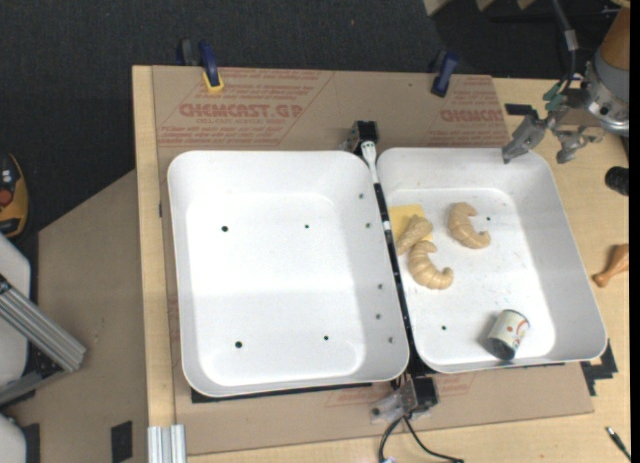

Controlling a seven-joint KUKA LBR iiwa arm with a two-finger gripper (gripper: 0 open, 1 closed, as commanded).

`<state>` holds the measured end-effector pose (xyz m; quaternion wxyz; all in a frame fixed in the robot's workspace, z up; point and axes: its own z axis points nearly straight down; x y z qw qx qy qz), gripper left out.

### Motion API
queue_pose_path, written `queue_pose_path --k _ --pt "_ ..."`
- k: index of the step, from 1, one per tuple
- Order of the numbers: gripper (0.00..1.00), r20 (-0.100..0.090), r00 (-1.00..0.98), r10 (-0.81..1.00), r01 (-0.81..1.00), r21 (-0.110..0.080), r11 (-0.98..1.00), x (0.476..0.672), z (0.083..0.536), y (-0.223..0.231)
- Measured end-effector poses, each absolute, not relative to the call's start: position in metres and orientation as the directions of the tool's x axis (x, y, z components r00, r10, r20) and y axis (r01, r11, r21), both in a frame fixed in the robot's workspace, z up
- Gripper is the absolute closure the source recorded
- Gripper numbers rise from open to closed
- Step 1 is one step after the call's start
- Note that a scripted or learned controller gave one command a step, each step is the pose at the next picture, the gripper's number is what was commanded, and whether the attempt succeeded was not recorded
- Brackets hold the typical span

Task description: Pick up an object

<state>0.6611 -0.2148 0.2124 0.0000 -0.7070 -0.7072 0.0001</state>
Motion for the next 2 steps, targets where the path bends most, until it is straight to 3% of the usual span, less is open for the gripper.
queue_pose_path --k 1,2 --pt "0.0 0.005 -0.004 1.0 1.0 -0.01 0.004 0.643 0.077 -0.155" --pt "1.0 -0.002 -0.002 1.0 1.0 0.004 0.002 0.646 0.096 -0.159"
